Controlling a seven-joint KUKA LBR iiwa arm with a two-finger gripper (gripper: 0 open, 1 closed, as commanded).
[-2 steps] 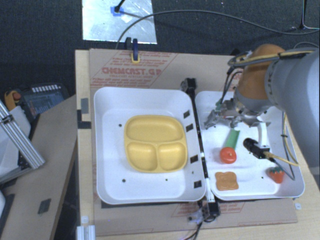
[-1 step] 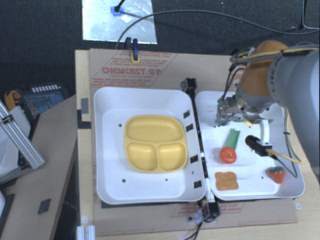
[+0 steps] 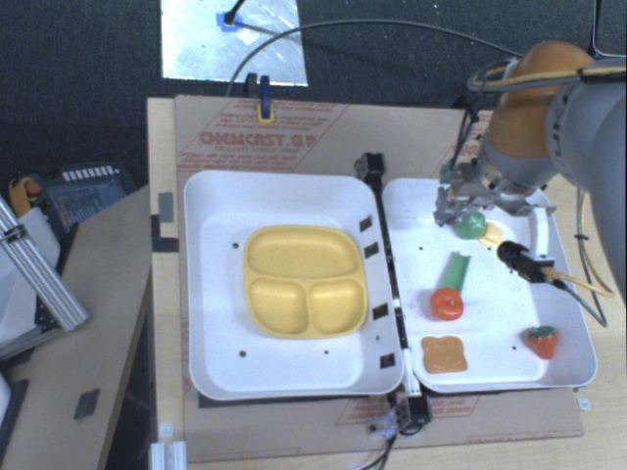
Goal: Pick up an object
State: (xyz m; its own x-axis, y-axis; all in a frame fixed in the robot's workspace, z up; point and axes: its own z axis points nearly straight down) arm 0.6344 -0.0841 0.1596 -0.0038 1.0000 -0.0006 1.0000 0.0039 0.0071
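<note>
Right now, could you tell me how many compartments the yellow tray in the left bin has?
3. The yellow tray has one wide compartment across its far side and two smaller ones along its near side, left and right. None seems hidden.

A dark speckled floor (image 3: 78,57) lies at the far side, bearing a shiny silver sheet (image 3: 233,25). A cardboard sheet (image 3: 284,130) printed in red covers the bench. At left stand a tan table (image 3: 88,302) and an aluminium rail (image 3: 39,272).

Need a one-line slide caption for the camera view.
Gripper low over a green object in the right bin; yellow tray sits left.
</note>
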